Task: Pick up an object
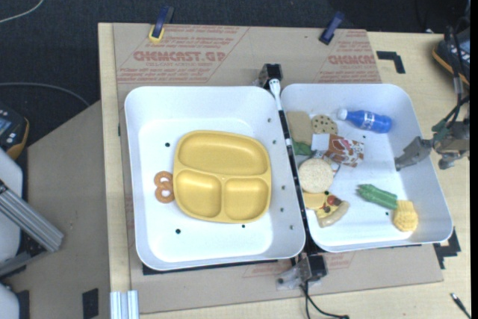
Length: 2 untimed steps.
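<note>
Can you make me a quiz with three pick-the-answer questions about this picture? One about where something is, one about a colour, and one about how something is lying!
1. Where is the pretzel?
A. in the right bin
B. in the left bin, beside the yellow tray
C. on the cardboard

2. What colour is the bottle?
A. blue
B. red
C. green

3. How is the bottle placed?
A. standing upright
B. lying on its side
C. held in the gripper

Answers:
1. B, it sits against the left edge of the yellow tray in the left bin.
2. A, its body is blue with a white cap.
3. B, it lies flat in the right bin, apart from the gripper.
</note>
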{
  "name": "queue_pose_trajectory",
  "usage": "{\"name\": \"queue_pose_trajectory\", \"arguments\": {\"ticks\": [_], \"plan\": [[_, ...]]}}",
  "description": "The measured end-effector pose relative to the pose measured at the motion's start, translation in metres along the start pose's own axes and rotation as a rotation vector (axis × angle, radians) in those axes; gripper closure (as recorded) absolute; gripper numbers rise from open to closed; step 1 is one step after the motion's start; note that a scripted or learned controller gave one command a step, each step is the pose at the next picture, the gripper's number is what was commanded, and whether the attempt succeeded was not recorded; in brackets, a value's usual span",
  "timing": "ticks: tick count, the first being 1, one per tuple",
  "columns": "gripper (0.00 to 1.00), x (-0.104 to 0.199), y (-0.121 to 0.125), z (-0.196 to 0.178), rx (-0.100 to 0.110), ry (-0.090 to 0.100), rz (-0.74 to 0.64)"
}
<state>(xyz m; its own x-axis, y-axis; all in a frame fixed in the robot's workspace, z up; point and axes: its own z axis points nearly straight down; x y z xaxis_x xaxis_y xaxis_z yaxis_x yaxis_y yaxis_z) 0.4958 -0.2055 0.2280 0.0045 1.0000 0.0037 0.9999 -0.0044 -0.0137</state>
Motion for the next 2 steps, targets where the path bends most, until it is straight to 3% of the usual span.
{"name": "queue_pose_trajectory", "arguments": {"ticks": [1, 2], "plan": [[0.00, 0.001, 0.003, -0.007, -0.013, -0.004, -0.004], [0.00, 0.001, -0.004, 0.038, -0.010, -0.001, -0.004]]}}
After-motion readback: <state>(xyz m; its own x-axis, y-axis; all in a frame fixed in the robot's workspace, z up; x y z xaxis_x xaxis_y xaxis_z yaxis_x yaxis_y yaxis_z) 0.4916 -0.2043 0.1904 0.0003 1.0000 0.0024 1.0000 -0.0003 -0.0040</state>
